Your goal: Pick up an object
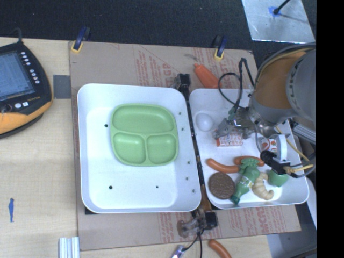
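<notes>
Across the frame's middle, bench: pale wood (37, 171) with a brown cardboard sheet (140, 63) under both bins.
Left bin: white (97, 187), centre-left of the frame, holding a green divided plate (144, 133) in its upper half.
Right bin: white (293, 198), right of centre, touching the left bin along its edge.
Arm: grey with an orange band (279, 85), reaching in at the right edge, over the right bin's upper part.
Gripper: (230, 127) low over the right bin's upper middle, just above a small red-and-white packet (230, 140); whether the jaws are open or closed I cannot tell, and nothing shows as held.
Pendant: orange and black (19, 90), far left edge.
Bottle: green (244, 179), lying tilted in the right bin's lower half, near a sausage (223, 166).
Cookie: dark brown and round (221, 185), lower left of the right bin, just beside the bottle.
Egg: white (204, 121), upper left of the right bin, left of the gripper.
Carrot: orange (206, 76), on the cardboard above the right bin.
</notes>
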{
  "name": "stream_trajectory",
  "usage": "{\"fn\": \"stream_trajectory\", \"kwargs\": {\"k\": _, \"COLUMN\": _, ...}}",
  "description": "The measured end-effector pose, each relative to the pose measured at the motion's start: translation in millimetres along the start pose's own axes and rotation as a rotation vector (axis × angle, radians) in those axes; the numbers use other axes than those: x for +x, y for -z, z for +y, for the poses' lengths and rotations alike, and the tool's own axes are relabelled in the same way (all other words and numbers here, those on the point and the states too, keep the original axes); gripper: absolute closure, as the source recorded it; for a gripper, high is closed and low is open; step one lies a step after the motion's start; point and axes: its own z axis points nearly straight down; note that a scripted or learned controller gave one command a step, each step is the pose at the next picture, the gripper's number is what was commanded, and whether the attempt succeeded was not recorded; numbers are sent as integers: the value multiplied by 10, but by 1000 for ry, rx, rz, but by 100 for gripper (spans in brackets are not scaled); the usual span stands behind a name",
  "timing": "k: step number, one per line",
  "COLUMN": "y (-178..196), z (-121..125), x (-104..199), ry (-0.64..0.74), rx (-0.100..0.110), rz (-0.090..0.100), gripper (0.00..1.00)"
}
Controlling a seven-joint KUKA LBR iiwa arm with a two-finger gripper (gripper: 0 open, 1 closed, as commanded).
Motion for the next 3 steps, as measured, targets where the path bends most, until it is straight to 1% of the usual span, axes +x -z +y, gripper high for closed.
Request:
{"fn": "stream_trajectory", "kwargs": {"k": 1, "y": 99, "z": -3, "x": -7, "ry": 3, "rx": 2, "rz": 0, "gripper": 100}}
{"fn": "stream_trajectory", "kwargs": {"k": 2, "y": 1005, "z": 144, "x": 847, "ry": 1, "rx": 0, "rz": 1, "gripper": 100}}
{"fn": "stream_trajectory", "kwargs": {"k": 3, "y": 994, "z": -46, "x": 1367, "ry": 2, "rx": 3, "rz": -1, "gripper": 100}}
